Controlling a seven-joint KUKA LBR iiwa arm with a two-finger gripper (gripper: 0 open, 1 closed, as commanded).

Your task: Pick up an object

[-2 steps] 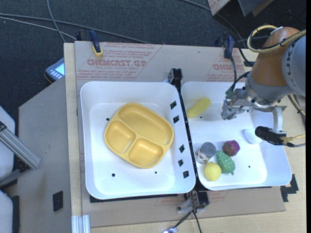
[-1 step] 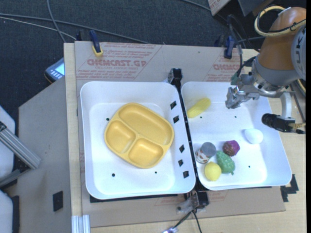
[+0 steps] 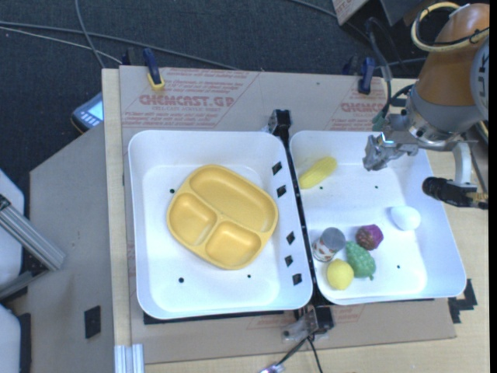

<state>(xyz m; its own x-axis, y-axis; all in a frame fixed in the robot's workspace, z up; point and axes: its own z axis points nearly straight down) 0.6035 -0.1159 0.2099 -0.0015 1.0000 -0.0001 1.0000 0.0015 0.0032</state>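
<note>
The right bin (image 3: 435, 274) holds several small items: a yellow banana-shaped piece (image 3: 318, 172) near its upper left, a white egg-like piece (image 3: 404, 217) at the right, a purple piece (image 3: 370, 236), a green piece (image 3: 361, 259), a yellow round piece (image 3: 339, 274) and a grey-brown can (image 3: 331, 242). My gripper (image 3: 377, 157) hangs over the upper part of the right bin, to the right of the banana piece and apart from it. Nothing shows between its fingers.
A yellow divided plate (image 3: 223, 215) lies in the left bin (image 3: 147, 231). A black divider (image 3: 291, 200) with clips runs between the bins. Blue clamps (image 3: 153, 70) hold the cardboard sheet at the back. Cables cross the dark floor beyond.
</note>
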